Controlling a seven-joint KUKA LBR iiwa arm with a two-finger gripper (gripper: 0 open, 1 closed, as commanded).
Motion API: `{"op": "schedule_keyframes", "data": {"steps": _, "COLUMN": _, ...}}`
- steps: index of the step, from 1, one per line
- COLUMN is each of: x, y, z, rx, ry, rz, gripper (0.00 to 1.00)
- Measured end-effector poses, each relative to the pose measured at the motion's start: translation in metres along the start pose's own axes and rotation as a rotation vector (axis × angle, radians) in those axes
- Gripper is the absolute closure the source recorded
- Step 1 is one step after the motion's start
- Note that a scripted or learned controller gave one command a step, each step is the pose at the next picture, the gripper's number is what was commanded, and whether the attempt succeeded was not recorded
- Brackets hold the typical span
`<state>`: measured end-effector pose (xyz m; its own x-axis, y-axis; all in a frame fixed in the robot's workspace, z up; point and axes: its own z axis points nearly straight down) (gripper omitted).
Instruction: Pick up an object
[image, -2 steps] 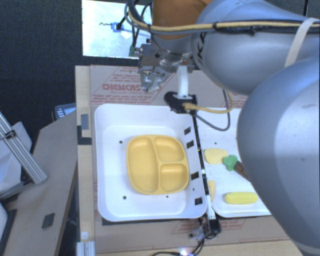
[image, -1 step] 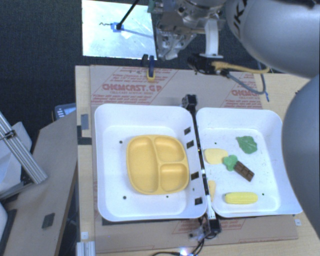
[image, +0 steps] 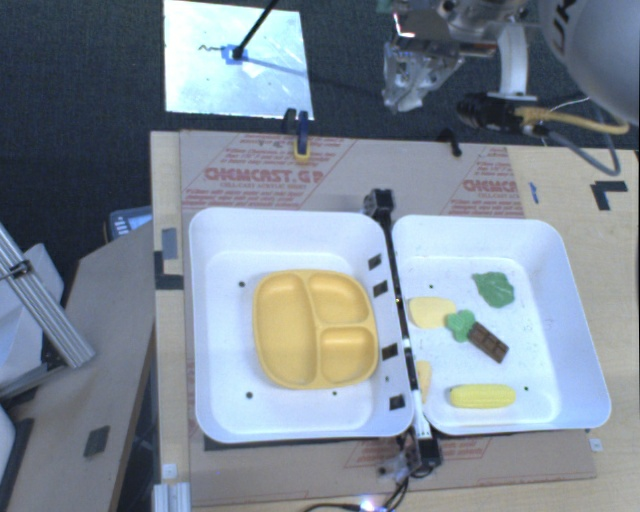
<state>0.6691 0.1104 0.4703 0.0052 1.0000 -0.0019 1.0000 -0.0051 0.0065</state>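
1. We see the gripper (image: 407, 82) high in the camera view, above the far edge of the bench (image: 170, 300) and well apart from both bins; it hangs over the dark floor rather than over any object.
2. Whether its fingers stand wide or narrow we cannot tell — the gripper is small and blurred against the arm's grey body, and nothing shows between its tips.
3. The left bin (image: 215, 250) holds a yellow divided plate (image: 313, 328), lying flat near the bin's middle, its three compartments facing up.
4. The right bin (image: 560, 300) holds the small loose objects, any of which could serve the task:
   - a green leaf-shaped piece (image: 494, 288) toward the far side of the bin;
   - a pale yellow flat piece (image: 430, 312) close to the divider between the bins;
   - a small green broccoli-like piece (image: 460, 324) just beside that pale piece, touching it or nearly so;
   - a brown chocolate-like bar (image: 489, 342) lying at a slant, one end against the broccoli-like piece;
   - a yellow corn cob (image: 482, 396) lying lengthwise near the bin's near wall;
   - a sliver of another pale yellow piece (image: 424, 378) against the divider, to the left of the corn cob.
5. All these objects rest on the bin floor — none is lifted.
6. Beyond the bench, a shiny square sheet (image: 238, 58) lies on the dark floor, left of the gripper.
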Motion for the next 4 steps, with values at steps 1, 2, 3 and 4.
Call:
{"op": "schedule_keyframes", "data": {"steps": 1, "x": -0.062, "y": -0.015, "z": -0.004, "rx": 0.005, "ry": 0.001, "rz": -0.001, "gripper": 1.00}}
{"op": "schedule_keyframes", "data": {"steps": 2, "x": -0.146, "y": -0.004, "z": -0.022, "rx": 0.001, "ry": -0.002, "rz": 0.002, "gripper": 1.00}}
{"op": "schedule_keyframes", "data": {"steps": 3, "x": -0.156, "y": 0.001, "z": -0.067, "rx": -0.001, "ry": 0.001, "rz": -0.005, "gripper": 1.00}}
{"op": "schedule_keyframes", "data": {"steps": 4, "x": -0.213, "y": 0.000, "z": -0.065, "rx": 0.002, "ry": -0.001, "rz": -0.002, "gripper": 1.00}}
